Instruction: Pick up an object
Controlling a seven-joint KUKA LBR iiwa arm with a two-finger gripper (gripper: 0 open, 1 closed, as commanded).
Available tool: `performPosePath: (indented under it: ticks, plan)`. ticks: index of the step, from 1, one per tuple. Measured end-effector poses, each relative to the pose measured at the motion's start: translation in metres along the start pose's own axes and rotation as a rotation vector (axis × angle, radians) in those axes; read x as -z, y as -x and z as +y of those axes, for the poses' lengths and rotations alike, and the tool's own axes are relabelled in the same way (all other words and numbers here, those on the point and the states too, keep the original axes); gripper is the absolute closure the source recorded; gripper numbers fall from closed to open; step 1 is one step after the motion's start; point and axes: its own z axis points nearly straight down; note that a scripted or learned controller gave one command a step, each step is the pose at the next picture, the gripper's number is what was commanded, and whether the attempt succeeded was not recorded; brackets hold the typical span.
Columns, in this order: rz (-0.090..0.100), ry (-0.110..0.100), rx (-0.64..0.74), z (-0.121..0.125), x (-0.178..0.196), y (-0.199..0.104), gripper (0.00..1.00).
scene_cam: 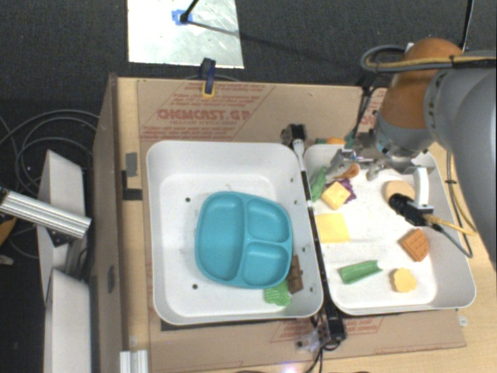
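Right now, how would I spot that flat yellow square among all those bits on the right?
Start at the right white bin, the one without the blue divided plate. Look along its left side, next to the wall shared with the other bin, about halfway down. The yellow square lies flat there like a cheese slice, while the yellow wedge above it is thick and chunky.

The table point(124, 208) is a brown board with red printed lettering across its far part. Two shallow white bins sit directly on it, touching side by side: the left bin point(175, 169) and the right bin point(443, 286). A small blue-and-yellow clip point(208, 76) rests at the table's far edge, just beyond the lettering.
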Motion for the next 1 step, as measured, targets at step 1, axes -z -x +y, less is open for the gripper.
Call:
performPosePath:
  ticks: [1]
  plan:
    - [-0.002, -0.004, -0.007, 0.0312, -0.0582, 0.0129, 0.0]
